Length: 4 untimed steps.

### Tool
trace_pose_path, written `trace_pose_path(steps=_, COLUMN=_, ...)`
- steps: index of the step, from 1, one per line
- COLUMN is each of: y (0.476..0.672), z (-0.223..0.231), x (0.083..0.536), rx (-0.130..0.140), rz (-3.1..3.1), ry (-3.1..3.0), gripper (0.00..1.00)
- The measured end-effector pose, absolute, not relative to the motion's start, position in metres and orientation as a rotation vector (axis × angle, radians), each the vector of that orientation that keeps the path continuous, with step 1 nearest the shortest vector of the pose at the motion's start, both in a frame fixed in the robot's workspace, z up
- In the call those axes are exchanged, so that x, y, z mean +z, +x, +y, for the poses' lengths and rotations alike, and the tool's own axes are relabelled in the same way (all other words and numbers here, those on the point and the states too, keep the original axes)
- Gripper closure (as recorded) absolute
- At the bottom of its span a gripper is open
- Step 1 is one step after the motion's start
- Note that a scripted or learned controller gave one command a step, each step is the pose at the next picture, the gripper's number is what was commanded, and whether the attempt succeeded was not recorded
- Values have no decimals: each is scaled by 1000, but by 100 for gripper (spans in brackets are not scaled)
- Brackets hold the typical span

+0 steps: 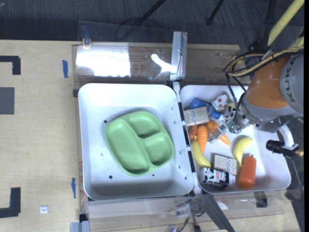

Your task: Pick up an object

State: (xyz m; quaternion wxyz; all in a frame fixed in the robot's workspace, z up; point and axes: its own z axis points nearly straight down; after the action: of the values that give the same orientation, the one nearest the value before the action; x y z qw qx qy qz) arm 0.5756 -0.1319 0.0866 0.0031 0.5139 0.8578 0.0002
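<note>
Reaching into the right bin [277, 178] from its right edge, the gripper [231, 121] hangs low over the clutter near the bin's middle; whether it is apart or together cannot be told; judged an approach step, nothing lifted; next it must settle on one object, perhaps the carrot [202, 135] just beside it.

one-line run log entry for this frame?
phase: reaching | tool: low in right bin, above carrot | left bin: green plate
</note>
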Motion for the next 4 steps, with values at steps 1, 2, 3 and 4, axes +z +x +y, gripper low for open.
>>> trace_pose_path(steps=1, y=577, z=-133, x=98, rx=5, rz=2682, ry=1613, gripper=100)
trace_pose_path(steps=2, y=561, z=-44, x=206, rx=1, rz=2442, ry=1973, gripper=100)
trace_pose_path(steps=3, y=561, z=-44, x=206, rx=1, rz=2442, ry=1973, gripper=0)
trace_pose_path(steps=4, y=504, z=-67, x=184, rx=-1, rz=2550, ry=1839, gripper=0)
